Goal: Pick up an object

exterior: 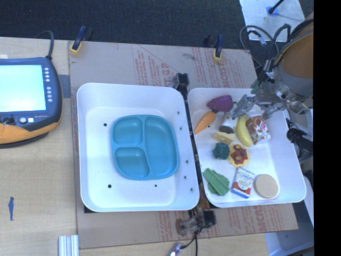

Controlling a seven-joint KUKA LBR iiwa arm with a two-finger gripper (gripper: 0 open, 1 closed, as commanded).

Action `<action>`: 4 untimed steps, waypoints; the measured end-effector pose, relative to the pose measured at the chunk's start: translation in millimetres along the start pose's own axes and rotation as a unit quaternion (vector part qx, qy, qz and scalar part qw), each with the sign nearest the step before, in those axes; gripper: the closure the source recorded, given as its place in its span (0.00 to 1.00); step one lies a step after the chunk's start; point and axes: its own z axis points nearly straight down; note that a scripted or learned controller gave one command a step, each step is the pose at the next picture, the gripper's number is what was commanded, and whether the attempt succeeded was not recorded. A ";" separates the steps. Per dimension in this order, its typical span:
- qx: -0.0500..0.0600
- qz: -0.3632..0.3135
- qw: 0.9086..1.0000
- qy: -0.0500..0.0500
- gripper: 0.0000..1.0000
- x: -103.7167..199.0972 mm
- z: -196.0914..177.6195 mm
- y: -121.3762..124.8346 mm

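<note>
The right bin (290, 159) holds several toy foods: a purple eggplant (219, 102), an orange carrot (204, 121), a yellow banana (243, 130), a red and white snack pack (258, 129), a teal lump (221, 151), a red and yellow piece (238, 156), a green leafy piece (216, 181), a small carton (243, 183) and a round tan biscuit (266, 186). My gripper (254, 109) hangs over the bin's far end, just above the banana's top and the snack pack. It is open and I see nothing between its fingers.
The left bin (90, 143) holds a blue divided plate (144, 146). A tablet-like pendant (26, 92) lies on the bench at far left. Cables and the arm's body (295, 57) crowd the upper right beyond the right bin.
</note>
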 end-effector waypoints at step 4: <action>0.032 -0.003 0.999 0.003 1.00 12.4 127.5 64.1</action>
